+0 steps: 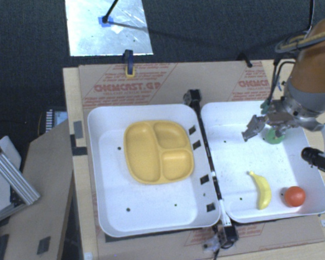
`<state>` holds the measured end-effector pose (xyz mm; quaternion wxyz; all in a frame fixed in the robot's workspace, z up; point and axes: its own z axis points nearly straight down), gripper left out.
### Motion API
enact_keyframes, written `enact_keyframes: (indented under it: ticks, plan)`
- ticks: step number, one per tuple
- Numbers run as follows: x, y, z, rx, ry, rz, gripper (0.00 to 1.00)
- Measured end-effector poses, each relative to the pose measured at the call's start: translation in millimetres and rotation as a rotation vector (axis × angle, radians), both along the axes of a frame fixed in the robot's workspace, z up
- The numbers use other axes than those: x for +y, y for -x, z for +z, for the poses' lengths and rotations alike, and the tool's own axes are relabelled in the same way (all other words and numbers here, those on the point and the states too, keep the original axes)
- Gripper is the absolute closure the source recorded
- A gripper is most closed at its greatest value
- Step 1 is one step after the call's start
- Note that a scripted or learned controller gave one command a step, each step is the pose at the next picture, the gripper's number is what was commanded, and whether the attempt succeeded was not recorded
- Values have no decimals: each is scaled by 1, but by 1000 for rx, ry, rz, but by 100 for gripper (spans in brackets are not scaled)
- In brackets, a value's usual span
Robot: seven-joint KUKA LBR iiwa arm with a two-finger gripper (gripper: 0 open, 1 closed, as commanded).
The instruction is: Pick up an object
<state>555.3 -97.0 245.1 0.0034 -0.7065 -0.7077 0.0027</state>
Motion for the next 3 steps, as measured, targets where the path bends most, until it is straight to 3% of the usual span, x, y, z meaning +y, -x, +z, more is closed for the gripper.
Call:
enact_keyframes:
  ticks: [1, 3]
  plan:
    - [0, -2, 5, -10, 1, 2, 0]
    - [2, -1, -100, -4, 0, -1, 0]
